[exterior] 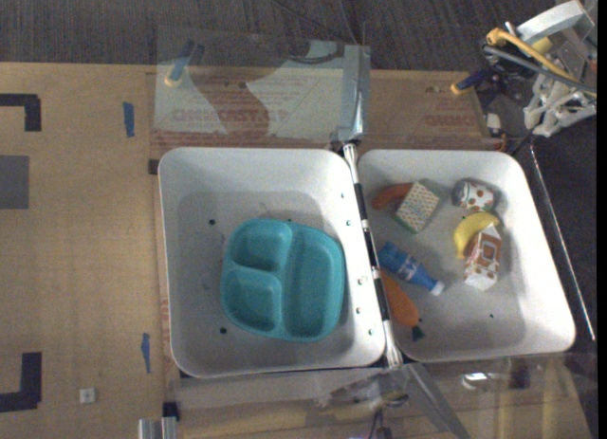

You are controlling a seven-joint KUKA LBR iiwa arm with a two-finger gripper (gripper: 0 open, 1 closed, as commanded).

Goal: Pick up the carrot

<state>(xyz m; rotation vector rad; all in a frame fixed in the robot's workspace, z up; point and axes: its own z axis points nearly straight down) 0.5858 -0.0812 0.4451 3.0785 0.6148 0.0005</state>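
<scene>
– Brown board bench, dark carpet beyond it, two white bins side by side. We log the left bin [180,238] with a teal divided plate [283,279] and the right bin [531,314] with the loose items. Where do we place the carrot?

– We place the carrot [400,301] in the right bin, at its left wall, low in the view. It lies just below the blue bottle [408,268], close enough that we cannot tell whether they touch. The gripper [548,96] sits well apart, up past the bin's far right corner; we cannot tell whether it is open or closed from this view.

– How do we judge the approach?

– We would come straight down over the carrot's middle and close across its narrow width. The bin wall crowds one side and the bottle the top end, so we see little margin. We also note a second orange-brown piece [389,196] tucked against the patterned box [417,207]; we must not mistake it for the target.

– Appearance of the target?

– We record a short, tapered orange body, smooth and slightly glossy, with a small dark tip at its lower end. It lies flat, slanted along the wall. We expect it to roll or slip if pinched off centre
</scene>
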